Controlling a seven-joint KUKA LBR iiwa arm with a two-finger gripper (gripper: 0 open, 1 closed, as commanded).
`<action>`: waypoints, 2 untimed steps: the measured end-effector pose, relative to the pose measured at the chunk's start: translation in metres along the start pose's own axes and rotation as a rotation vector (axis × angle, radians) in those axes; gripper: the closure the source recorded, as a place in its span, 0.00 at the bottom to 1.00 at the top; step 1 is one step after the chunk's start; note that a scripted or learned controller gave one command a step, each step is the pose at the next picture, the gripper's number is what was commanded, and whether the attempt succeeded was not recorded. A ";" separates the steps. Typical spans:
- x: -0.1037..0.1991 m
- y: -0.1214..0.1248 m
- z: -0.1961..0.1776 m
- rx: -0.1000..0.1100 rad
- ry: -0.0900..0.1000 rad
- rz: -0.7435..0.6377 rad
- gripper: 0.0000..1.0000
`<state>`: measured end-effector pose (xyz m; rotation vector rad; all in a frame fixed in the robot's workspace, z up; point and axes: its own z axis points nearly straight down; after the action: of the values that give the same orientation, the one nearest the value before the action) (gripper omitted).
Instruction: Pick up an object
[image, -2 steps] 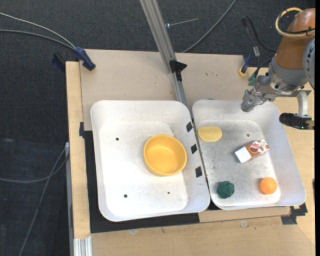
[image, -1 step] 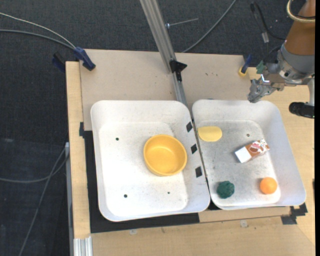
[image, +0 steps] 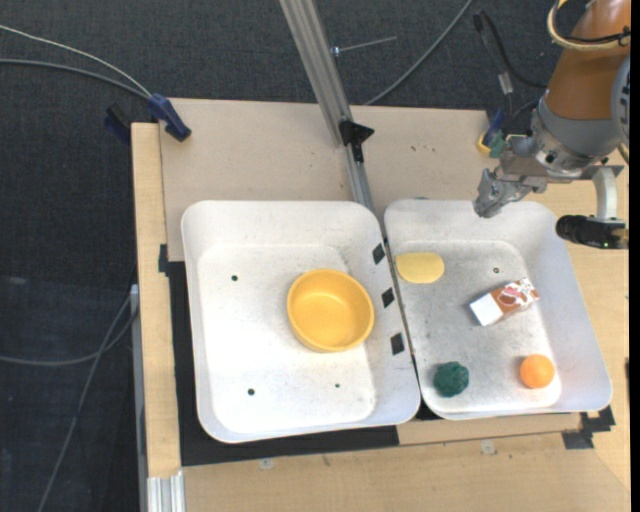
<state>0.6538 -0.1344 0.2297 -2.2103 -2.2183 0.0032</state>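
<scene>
My gripper (image: 487, 203) hangs over the far rim of the right bin (image: 575, 300), above and behind the objects, with nothing visible between its fingers. In that bin lie a flat yellow disc (image: 420, 267) near the far left, a small white and red carton (image: 503, 301) in the middle, a dark green lump (image: 451, 378) at the near left and an orange ball (image: 537, 371) at the near right. The left bin (image: 230, 260) holds a yellow bowl (image: 330, 309).
A slanted metal pole (image: 330, 95) runs down to the gap between the bins. Cables lie on the dark floor at the left and top. A blue clamp (image: 170, 117) sits at the bench's far left corner. A black fitting (image: 590, 231) juts beside the right bin.
</scene>
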 end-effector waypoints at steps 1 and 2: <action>0.052 -0.022 -0.012 0.001 0.002 -0.002 1.00; 0.103 -0.038 -0.023 0.003 0.002 -0.002 1.00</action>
<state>0.6160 -0.0316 0.2532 -2.2055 -2.2182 0.0048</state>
